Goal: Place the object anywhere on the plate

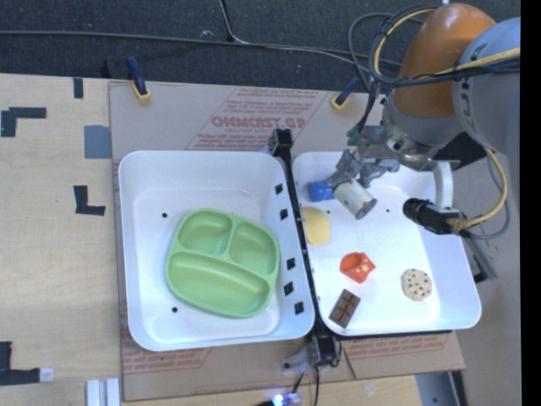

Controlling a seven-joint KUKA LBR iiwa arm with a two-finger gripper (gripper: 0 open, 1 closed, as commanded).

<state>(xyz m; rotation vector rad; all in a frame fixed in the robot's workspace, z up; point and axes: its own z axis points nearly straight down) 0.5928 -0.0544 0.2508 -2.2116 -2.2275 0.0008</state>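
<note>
Nearest the camera in the right bin (pixel 456 311) we see a brown chocolate bar (pixel 344 309) at the bottom edge, close to the divider. Just beyond it to the right lies a round cookie (pixel 416 284), and a red piece (pixel 357 266) sits between them, a little farther up. Next we note a pale yellow round object (pixel 316 226) against the divider.

In the left bin (pixel 135 227) the green plate (pixel 223 263), with three compartments, lies roughly centred; none of the objects rests on it.

Farther back in the right bin we record a blue object (pixel 319 191) near the divider. The gripper (pixel 355 194) hangs just to the right of the blue object, above the bin's upper part; we cannot tell its state from this angle. The arm (pixel 439 66) with its orange band extends from the right.
</note>
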